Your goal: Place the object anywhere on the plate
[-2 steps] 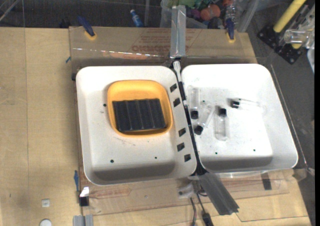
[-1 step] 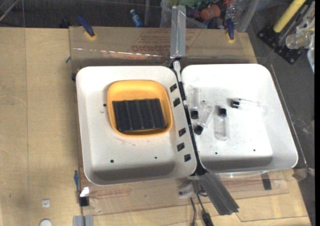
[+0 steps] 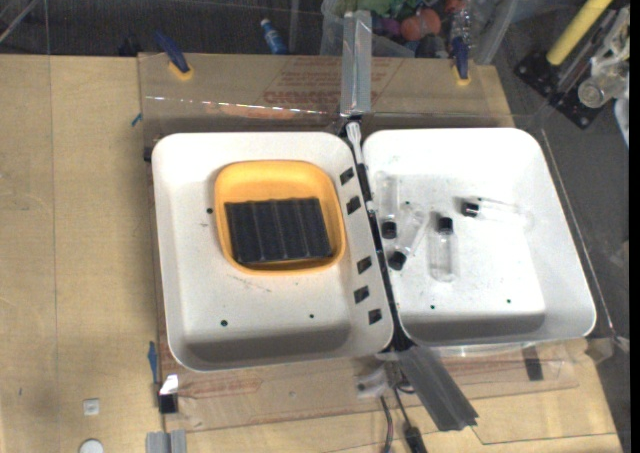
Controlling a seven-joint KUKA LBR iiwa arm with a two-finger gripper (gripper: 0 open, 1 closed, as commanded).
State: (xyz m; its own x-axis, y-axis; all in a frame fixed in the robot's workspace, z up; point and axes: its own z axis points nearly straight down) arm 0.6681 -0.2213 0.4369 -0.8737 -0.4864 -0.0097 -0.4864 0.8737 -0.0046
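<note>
In the left bin (image 3: 185,241) — plate (image 3: 232,179), margins around.

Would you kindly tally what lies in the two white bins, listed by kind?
Yellow plate, left bin: 1
Dark ribbed block on the plate: 1
Clear tubes with black caps, right bin: 4, at and, though these are small and hard to separate
Total: 6
</note>
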